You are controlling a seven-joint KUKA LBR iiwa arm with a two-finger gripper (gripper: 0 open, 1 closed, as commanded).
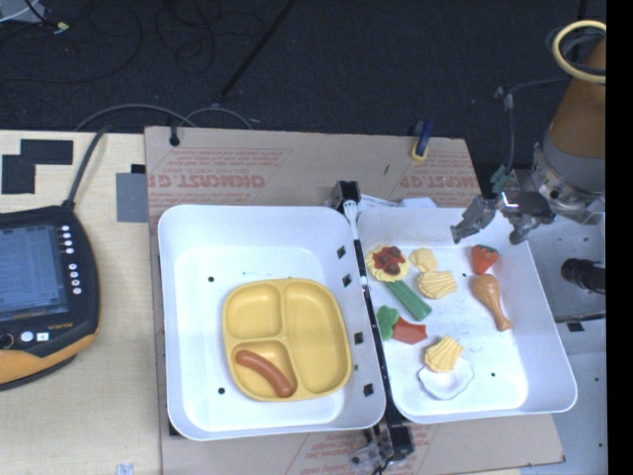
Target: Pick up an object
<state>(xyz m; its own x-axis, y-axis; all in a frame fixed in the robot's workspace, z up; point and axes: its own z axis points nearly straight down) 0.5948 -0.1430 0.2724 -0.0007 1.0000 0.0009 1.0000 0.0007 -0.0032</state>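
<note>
1. Camera view, looking down at a slant: the grey arm is reaching in from the right, its gripper hanging over the upper edge of the right bin with both fingers spread apart and nothing between them.
2. Just below the gripper, a small red strawberry is lying in the right bin, and a toy chicken drumstick is resting beside and below it.
3. Toward the bin's left side, a little plate of spaghetti with sauce is sitting near two ridged yellow chips; a green pickle is stretching diagonally below them.
4. Lower down, a red pepper with a green stem is lying next to another ridged chip, which is resting on a fried egg.
5. Over in the left bin, a yellow divided tray is holding a hot dog sausage in its lower-left compartment.
6. Both bins are sitting on a cardboard sheet on the surface; an orange-and-black control pendant is lying well apart at far left.
</note>
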